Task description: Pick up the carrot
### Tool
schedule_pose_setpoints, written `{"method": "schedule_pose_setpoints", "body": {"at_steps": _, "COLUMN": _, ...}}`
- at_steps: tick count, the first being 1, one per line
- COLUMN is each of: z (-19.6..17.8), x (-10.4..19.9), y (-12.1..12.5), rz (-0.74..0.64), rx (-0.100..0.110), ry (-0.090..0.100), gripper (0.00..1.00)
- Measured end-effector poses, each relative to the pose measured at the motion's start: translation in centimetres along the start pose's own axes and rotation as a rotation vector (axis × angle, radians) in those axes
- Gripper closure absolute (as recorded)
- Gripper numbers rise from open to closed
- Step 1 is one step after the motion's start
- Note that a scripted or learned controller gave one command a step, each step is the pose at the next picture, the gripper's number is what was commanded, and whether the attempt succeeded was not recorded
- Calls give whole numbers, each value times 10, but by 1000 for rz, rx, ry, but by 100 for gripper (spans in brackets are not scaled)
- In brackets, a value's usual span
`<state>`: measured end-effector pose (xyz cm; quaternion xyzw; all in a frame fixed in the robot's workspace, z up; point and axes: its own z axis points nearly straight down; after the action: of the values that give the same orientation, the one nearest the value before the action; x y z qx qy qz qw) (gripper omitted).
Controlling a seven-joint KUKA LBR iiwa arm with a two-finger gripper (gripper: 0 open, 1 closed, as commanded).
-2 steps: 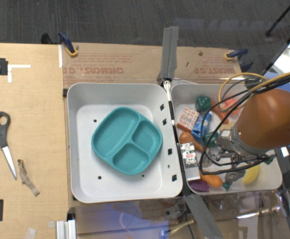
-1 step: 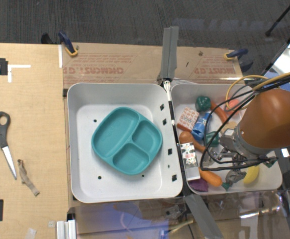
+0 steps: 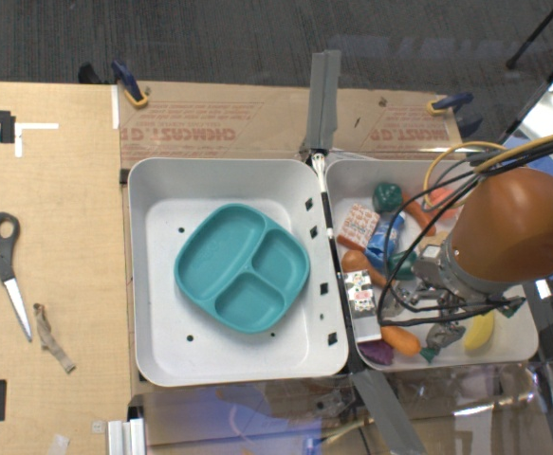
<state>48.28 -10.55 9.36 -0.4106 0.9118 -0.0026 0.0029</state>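
1. Far left on the desk (image 3: 48, 207) there's a pair of scissors (image 3: 1, 259) lying on the cardboard, with a little scrap of something (image 3: 53, 339) just below them. Nothing to do with the job.
2. The left bin (image 3: 148, 349) has just a teal divided plate (image 3: 243, 268) sitting in the middle.
3. The right bin (image 3: 518, 349) is the messy one: a small printed box (image 3: 359, 224), a dark green round thing (image 3: 387, 197), a blue wrapper (image 3: 387, 240), a purple piece (image 3: 377, 353) in the near corner and a yellow banana-ish thing (image 3: 481, 331) further right.
4. The carrot (image 3: 400, 338) is near the front edge of that right bin, just beside the purple piece. Its long axis runs roughly left-right, tilted a bit down toward the right.
5. The arm (image 3: 508, 226) hangs over the right bin and the gripper (image 3: 437, 303) sits in a tangle of cables right above the toys. The carrot looks just below and a touch left of it, so I'd guess a short drop toward the front edge is all it needs. Can't tell whether the jaws are apart or together.
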Motion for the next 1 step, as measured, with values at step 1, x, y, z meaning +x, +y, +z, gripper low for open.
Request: {"method": "schedule_pose_setpoints", "body": {"at_steps": 1, "z": 1, "x": -5, "y": -11, "rz": -983, "rx": -7, "ry": -5, "gripper": 0}}
